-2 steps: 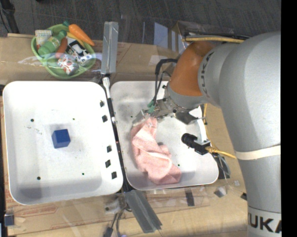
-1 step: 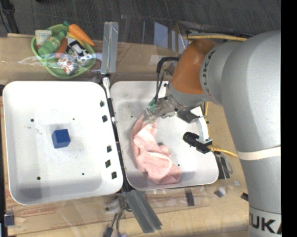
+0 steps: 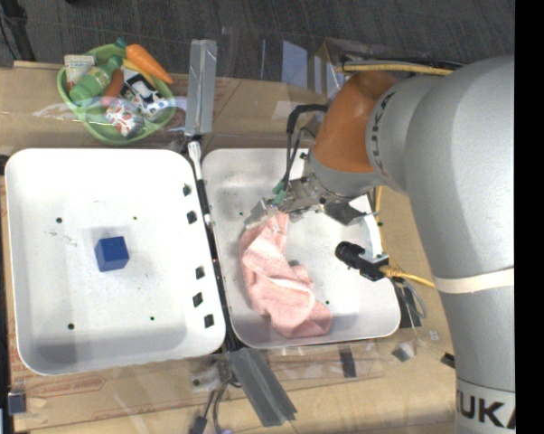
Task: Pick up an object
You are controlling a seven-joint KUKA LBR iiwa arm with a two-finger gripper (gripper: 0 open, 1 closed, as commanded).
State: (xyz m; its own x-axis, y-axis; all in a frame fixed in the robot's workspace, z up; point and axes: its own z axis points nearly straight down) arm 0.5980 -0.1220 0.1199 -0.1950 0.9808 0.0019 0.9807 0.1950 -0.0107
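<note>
1. I see two white bins side by side on the bench point(image 3: 37, 93); I take the right bin point(image 3: 362, 319) as my landmark.
2. A pink cloth point(image 3: 279, 278) lies crumpled in the right bin, running from near its middle down toward its near edge.
3. The gripper point(image 3: 281, 199) sits low in the right bin's far half, right at the upper tip of the cloth.
4. The cloth's top corner looks drawn up to the gripper, but I cannot tell whether the fingers are spread or pinched on it; they are too small and dark to read.
5. The grey arm point(image 3: 453, 170) with its orange band point(image 3: 349, 125) covers the right bin's right side.
6. A blue cube point(image 3: 112, 252) rests in the left bin point(image 3: 37, 333), well apart from the right bin's cloth.
7. A green bowl point(image 3: 105, 132) of toy food, a carrot point(image 3: 145, 61) on top, stands on the bench beyond the left bin, far left of the right bin.
</note>
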